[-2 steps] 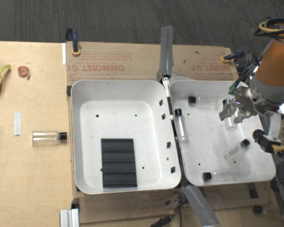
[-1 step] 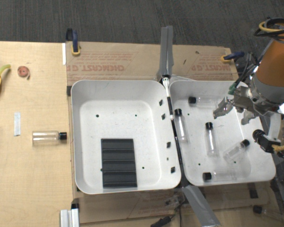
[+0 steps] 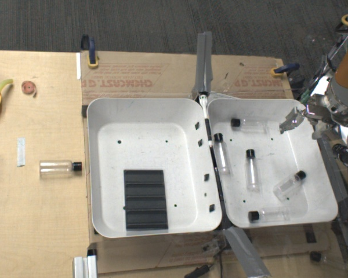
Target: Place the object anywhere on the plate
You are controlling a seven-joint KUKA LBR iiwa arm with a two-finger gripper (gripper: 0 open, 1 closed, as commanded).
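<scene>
Outside the bins, a clear plastic vial with black cap [image 3: 60,167] lies on the light wooden benchtop [image 3: 35,225], near a small white strip [image 3: 21,152], a reddish round disc [image 3: 28,87] and blue clamps [image 3: 87,46].

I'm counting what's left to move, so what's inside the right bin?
The right bin holds five clear vials with black caps: one near the back, one along the left wall, one mid-bin, one tilted, one at the front. Nothing appears covered.
</scene>
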